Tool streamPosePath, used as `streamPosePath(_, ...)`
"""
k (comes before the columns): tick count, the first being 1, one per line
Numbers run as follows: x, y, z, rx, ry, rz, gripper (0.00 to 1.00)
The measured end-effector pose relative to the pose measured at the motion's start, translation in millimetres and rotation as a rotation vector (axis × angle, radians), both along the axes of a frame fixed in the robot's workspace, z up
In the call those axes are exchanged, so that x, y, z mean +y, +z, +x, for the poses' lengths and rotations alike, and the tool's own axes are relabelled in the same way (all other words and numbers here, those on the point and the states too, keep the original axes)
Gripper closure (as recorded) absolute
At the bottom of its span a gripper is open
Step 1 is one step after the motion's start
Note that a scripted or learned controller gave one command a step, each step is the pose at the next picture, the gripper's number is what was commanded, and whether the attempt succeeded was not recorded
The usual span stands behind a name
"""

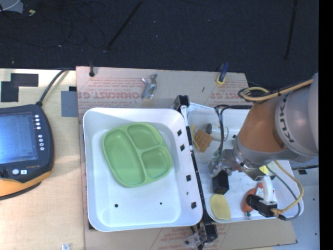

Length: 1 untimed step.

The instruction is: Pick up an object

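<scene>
2 shallow white bins sit side by side on a sheet of cardboard (119, 90): the left bin (135, 210) in the middle of the frame, the right bin (238, 191) toward the lower right.

Nearest the camera, in the lower left corner of the right bin, a yellow oval (220, 207) lies flat on the floor. To its right, near the same bottom edge, is a small orange thing (248, 202). Just above the yellow oval, and apart from it, sits a black block (220, 183).

The gripper (218, 165) hangs directly above that block in the frame, so close that the 2 seem to meet. From this angle I cannot tell whether the block is held, or whether the gripper is open or closed.

Further up, by the wall between the bins, a tan waffle-patterned piece (202, 139) lies apart from the gripper. The arm (270, 132) comes in from the right edge, its orange band over the upper part of the right bin.

In the left bin a green plate (138, 154) with 3 compartments lies slightly askew, toward the upper half.

Beyond the bins, on the far strip of cardboard, stand 1 metal clamp (150, 86) and 1 blue and yellow clamp (223, 73). At the left edge of the frame a control tablet (21, 139) with a lit screen rests on the bench. The top of the frame is dark floor crossed by thin cables.
</scene>
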<state>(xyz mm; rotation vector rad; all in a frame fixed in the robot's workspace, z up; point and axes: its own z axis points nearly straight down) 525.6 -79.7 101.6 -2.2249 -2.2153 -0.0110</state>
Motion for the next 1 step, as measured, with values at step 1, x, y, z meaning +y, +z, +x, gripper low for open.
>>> streamPosePath(1, 54.0, 96.4, 8.5, -0.002, 0.01, -0.005, 1.0)
